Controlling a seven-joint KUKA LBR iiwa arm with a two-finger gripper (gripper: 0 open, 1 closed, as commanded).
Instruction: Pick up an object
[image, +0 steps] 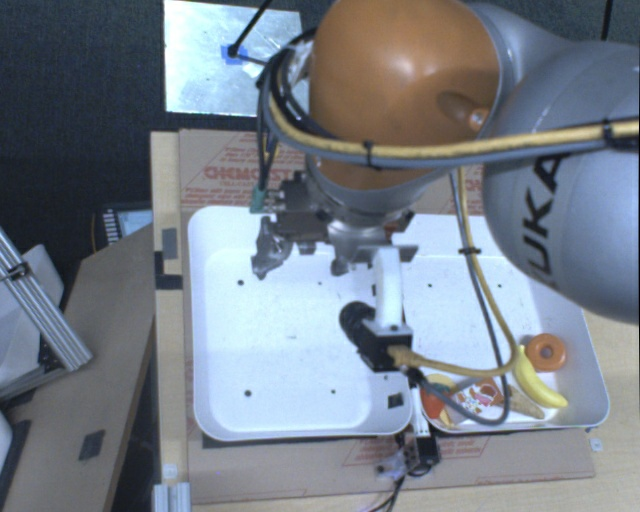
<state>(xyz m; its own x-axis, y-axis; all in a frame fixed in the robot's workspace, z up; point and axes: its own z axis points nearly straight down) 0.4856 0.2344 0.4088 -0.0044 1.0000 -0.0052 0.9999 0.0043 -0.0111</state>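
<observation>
Reaching in from the right, the grey arm (560, 190) fills the upper part of the camera view, its orange band (400, 80) sitting directly above the wrist. The gripper (305, 262) hangs over the rear of the left bin (250, 400), close to the back wall. Two dark fingertips point downward: one finger (265, 258) on the left and another on the right, set a moderate gap apart with only bare white bin floor visible between them, so nothing is held. A white bracket (388, 290) runs down from the wrist to a black fitting (370, 340) above the seam between the bins. A yellow cable (480, 290) loops from the arm down across the right bin (590, 400). The objects lie in the front corner of the right bin, well apart from the gripper: a yellow banana (535, 385), an orange ring-shaped item (546, 351) just beside its upper end, and a flat red and white item (470, 398) partly hidden by the cable.
</observation>
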